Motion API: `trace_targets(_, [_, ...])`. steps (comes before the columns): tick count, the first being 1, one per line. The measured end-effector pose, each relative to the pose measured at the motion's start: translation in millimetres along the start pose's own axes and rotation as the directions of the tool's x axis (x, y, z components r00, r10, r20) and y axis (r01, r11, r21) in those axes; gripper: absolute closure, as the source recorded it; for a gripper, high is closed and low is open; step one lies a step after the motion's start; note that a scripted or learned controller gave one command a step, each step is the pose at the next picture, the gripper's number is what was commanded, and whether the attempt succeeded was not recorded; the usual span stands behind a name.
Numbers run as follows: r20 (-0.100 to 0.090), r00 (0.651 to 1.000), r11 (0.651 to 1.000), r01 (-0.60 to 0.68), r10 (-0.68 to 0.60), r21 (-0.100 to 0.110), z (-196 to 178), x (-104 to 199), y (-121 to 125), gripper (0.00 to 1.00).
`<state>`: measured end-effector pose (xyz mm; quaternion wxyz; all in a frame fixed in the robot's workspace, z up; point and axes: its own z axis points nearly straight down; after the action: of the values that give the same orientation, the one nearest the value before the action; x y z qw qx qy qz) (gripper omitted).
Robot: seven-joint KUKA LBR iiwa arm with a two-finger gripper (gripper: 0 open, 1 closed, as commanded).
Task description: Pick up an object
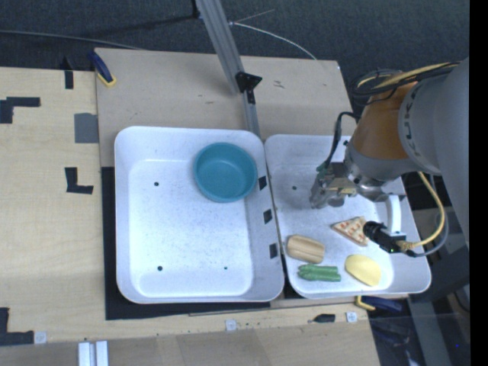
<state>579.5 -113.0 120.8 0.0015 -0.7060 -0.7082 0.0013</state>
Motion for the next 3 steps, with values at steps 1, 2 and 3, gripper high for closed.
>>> trace_targets(1, [0.001,1.000,1.000,-0.003,0.003,-0.006,-50,-2,-10,1.00])
trace_targets(2, [0.002,1.000,1.000,-0.002,0.002,-0.008,-102,-9,-1,1.00])
trace_targets(3, [0.001,1.000,1.000,-0.002,0.002,-0.006,-135,-9,-1,1.00])
